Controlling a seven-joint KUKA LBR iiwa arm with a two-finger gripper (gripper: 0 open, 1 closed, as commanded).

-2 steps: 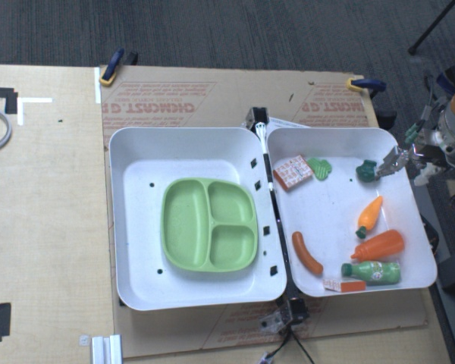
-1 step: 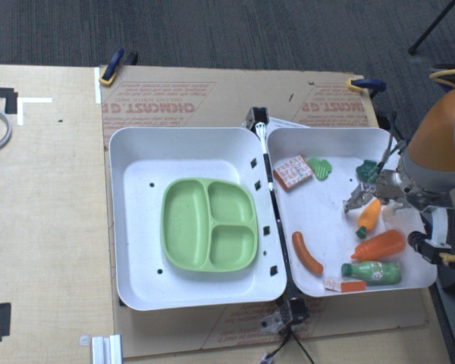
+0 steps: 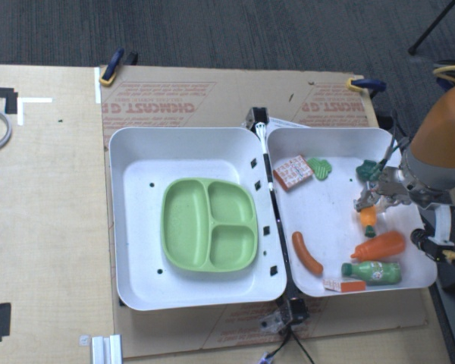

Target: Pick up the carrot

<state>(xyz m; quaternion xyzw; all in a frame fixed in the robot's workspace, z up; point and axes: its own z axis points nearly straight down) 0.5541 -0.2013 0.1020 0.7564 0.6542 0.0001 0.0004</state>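
The carrot (image 3: 381,246) is a fat orange piece lying on its side in the right bin (image 3: 330,214), near that bin's front right corner. My gripper (image 3: 368,202) hangs over the right side of the same bin, a short way behind the carrot and slightly left of it, apart from it. A small orange object (image 3: 368,218) sits directly under the gripper's tip. The arm's grey wrist and orange band (image 3: 440,139) come in from the right edge.
A green bottle (image 3: 373,273) lies just in front of the carrot, with a small red piece (image 3: 346,285) beside it. A sausage (image 3: 307,252), a red-and-white box (image 3: 293,172), a green item (image 3: 319,168) and a teal item (image 3: 366,171) share the bin. The left bin (image 3: 136,226) holds a green divided plate (image 3: 209,224).
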